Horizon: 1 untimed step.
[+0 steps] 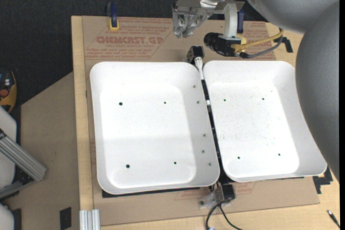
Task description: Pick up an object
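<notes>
Here, my two-finger gripper (pixel 185 28) hangs over the far part of the bench, above the brown paper-faced board (pixel 129 40) with red printed lettering. It is just beyond the far rims of the two bins, close to where they meet. Whether it is spread or closed I cannot tell, because the metal there blurs into one grey mass. I also cannot tell where the object I am to pick up lies.

The shallow white plastic bin on the left (pixel 143 132) and the shallow white plastic bin on the right (pixel 259 121) sit side by side, and their inner rims touch along a dark seam. Small dark dots (pixel 121 104) mark each floor, four to a bin. A small black clip (pixel 194 53) sits at the far end of the seam, near my gripper. A blue and yellow clamp (pixel 112 14) grips the board's far edge, well to the left. A grey metal rail (pixel 24 161) lies off the bench at the left.
</notes>
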Motion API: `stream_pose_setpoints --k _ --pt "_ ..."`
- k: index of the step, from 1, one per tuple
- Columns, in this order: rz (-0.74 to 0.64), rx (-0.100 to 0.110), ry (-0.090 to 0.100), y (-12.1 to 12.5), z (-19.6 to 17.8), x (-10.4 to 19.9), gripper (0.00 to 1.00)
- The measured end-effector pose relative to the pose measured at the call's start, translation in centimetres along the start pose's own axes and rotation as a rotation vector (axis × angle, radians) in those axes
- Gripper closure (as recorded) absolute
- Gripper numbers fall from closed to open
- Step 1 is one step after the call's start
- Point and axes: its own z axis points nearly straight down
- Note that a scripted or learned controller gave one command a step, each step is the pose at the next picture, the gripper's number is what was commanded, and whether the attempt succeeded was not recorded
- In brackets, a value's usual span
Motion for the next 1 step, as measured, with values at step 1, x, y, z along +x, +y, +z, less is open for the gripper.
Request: stream_pose_setpoints --k 1 --pt "-0.003 0.011 -0.001 -0.20 4.76 2.03 1.00"
